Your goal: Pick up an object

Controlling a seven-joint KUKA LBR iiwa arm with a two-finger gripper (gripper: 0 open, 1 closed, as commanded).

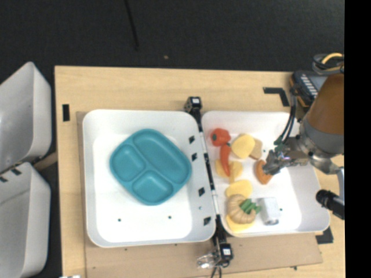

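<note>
**Bench inventory: two bins, one arm, toy food**

- Arm (324, 117): grey body with orange band, entering from the right; its upper part is cut off at the picture's edge.
- Gripper (270, 165): low over the right bin (301, 204), dark and small in the picture. It sits directly at an orange piece (264, 174). Whether it is spread or clamped, and whether the piece is actually gripped, cannot be told; the tool head covers part of that piece.
- Right bin contents, crowded toward its left wall: a red tomato-like piece (219, 135); a yellow lump (244, 147) just beside it; a thin red-orange strip (225, 157) overlapping a pale yellow piece (222, 168); a yellow slice (239, 187); a tan ridged item (236, 207) with a green sprig (250, 206) on it, partly hiding what lies beneath; a grey-white block (269, 209) near the front, its shape unclear.
- Left bin (101, 213): one teal divided plate (150, 165), three compartments, lying tilted toward the bin's middle.
- Bench (69, 172): pale wood, black clips where the bins meet.
</note>
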